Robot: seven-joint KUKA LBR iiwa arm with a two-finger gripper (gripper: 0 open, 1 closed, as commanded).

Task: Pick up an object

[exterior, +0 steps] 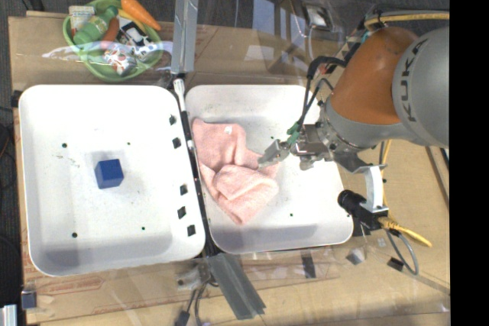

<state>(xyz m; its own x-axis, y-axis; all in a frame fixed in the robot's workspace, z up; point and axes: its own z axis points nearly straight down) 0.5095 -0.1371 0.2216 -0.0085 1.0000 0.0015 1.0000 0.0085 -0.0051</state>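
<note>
A crumpled pink cloth (229, 170) lies in the left half of the right bin (321, 229). A blue cube (109, 172) sits in the left bin (46, 126), left of its middle. My gripper (271, 156) reaches in from the right, tilted down to the left, and its tips are at the cloth's right edge, touching or just above it. Nothing is visibly lifted.
A green bowl (98, 65) with toy vegetables and packets stands behind the left bin on the bench. A divider with black clips (183, 164) runs between the two bins. The arm's orange and grey body (382, 88) hangs over the right bin's right side.
</note>
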